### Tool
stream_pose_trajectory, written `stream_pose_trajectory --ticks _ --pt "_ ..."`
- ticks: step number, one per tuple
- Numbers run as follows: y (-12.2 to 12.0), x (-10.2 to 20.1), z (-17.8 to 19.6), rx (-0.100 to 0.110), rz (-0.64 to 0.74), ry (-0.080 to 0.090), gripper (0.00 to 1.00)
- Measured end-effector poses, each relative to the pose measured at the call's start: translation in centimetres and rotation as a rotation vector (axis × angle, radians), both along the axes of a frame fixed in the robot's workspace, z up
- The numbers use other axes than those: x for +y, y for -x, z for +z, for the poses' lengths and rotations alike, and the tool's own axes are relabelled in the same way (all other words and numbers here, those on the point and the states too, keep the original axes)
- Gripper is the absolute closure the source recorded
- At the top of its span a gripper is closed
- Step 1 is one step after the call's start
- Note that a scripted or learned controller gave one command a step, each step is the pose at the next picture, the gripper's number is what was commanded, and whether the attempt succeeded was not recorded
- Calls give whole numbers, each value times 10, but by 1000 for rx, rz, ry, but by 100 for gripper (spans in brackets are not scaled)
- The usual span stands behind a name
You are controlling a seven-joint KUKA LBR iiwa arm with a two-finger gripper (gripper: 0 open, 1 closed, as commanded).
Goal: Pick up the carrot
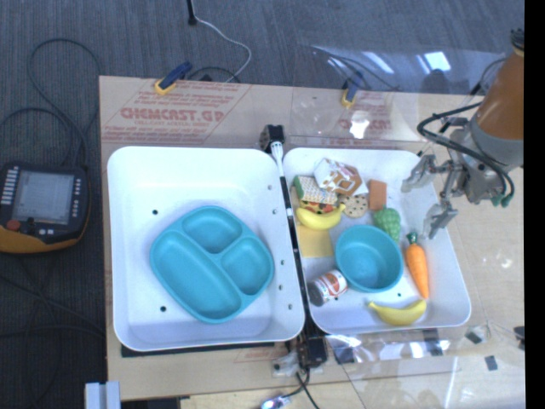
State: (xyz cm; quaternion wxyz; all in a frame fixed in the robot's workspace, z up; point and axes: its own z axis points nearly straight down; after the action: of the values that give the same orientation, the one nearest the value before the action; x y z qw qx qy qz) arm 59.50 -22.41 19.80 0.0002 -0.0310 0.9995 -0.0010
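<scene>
- Nearest us, at the front of the right bin (460, 309), we see a banana (398, 312) lying along the front wall, with a small can (328, 286) on its side just to its left.
- Just behind the banana we find the carrot (417, 267), lying on the bin floor near the right wall, green top pointing back and orange tip toward the front; it sits just beside the blue bowl (368, 259), on that bowl's right.
- In the left bin (136, 177) we see a blue divided plate (213, 262) resting in the middle.
- Further back in the right bin, a green broccoli-like piece (389, 222) sits behind the bowl, with a second banana (318, 220) on a yellow block (314, 241) to its left.
- Behind these we make out a small orange block (377, 194), a cookie (358, 204) and a cluster of printed packets (334, 180).
- The gripper (432, 196) hangs over the back right of the right bin, behind the carrot and apart from it; its fingers (439, 217) are spread with nothing between them.
- Farthest back, two yellow-and-blue clamps (173, 76) sit at the board's rear edge, and a pendant (38, 204) lies on the carpet to the left.
</scene>
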Motion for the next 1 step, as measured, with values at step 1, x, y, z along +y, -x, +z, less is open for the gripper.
stream_pose_trajectory --ticks 1 --pt "24 1 -107 -16 93 5 0"
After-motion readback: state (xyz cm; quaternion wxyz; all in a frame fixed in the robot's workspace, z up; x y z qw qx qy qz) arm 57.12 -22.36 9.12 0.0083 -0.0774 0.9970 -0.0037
